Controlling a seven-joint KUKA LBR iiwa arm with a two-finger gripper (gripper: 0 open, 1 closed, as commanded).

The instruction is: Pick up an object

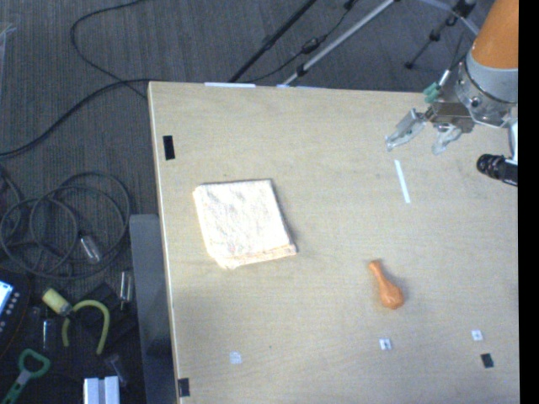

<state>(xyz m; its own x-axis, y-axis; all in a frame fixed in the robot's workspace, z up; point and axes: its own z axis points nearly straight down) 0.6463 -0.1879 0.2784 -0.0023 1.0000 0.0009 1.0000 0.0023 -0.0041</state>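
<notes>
Gripper [418, 137], fingers spread and empty, hovers at two o'clock; best descend squarely over the orange peg [386, 285] at five o'clock.

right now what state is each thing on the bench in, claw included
claw: open, fingers spread, holding nothing, hanging over the bench near its far right
folded cloth: lying flat, folded into a square, left of centre
orange object: lying on its side, narrow end pointing up-left, untouched
white stick: lying flat just below the claw, apart from it
</notes>
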